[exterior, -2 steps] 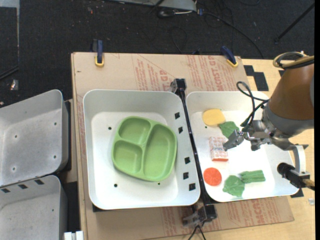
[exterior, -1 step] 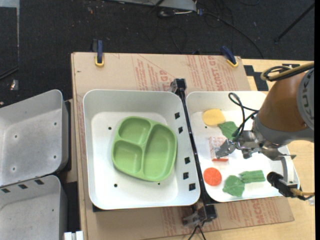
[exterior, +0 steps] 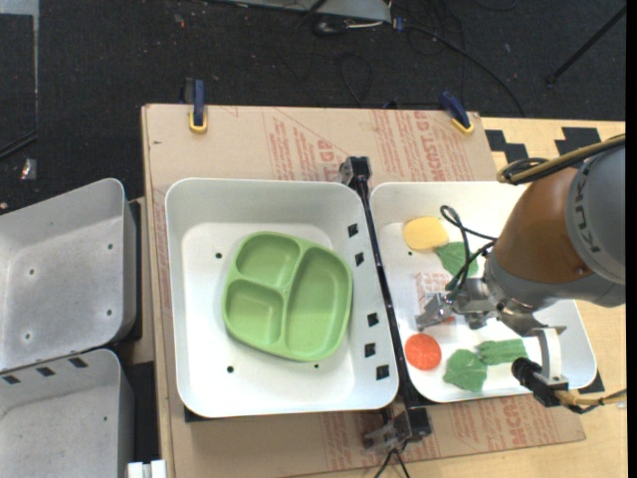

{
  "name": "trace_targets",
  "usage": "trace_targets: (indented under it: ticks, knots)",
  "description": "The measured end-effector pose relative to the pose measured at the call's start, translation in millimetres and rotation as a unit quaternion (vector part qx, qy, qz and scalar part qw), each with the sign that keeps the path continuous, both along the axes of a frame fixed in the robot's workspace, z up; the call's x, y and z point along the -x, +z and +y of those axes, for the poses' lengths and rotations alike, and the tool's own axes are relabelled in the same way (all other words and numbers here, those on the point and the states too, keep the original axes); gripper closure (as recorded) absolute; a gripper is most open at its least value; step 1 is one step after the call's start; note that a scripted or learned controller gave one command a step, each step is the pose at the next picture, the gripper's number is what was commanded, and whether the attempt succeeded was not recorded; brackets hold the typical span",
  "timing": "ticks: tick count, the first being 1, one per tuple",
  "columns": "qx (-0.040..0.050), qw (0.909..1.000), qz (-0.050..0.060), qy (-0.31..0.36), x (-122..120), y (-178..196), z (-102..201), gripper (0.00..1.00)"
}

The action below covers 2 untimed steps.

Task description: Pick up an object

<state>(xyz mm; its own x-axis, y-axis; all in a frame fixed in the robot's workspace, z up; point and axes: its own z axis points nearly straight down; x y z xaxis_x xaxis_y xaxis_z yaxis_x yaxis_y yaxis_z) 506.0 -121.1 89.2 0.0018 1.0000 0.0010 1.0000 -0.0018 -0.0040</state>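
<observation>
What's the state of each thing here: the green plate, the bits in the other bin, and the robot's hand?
green divided plate: upright, flat in the left bin.
yellow piece: lying loose in the right bin.
orange-red disc: lying loose.
green pieces: lying loose.
hand: low in the right bin; open or shut, cannot tell.

Glossy plastic tray [exterior: 288, 297] (green), matt cardboard bench [exterior: 289, 147]

Right bin [exterior: 398, 207] contents: yellow piece [exterior: 425, 233] at back, orange disc [exterior: 424, 352] at front, green pieces [exterior: 465, 369] beside it, lying flat.
</observation>
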Motion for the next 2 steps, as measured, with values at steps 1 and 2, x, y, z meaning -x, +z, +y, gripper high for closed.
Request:
trace_targets:
  ticks: [1,2]
  knots:
    - [0.0004,1.0,-0.002,-0.001,-0.8,12.5,-0.1,1.0]
    - [0.001,1.0,-0.004,0.002,-4.5,73.5,6.1,1.0]
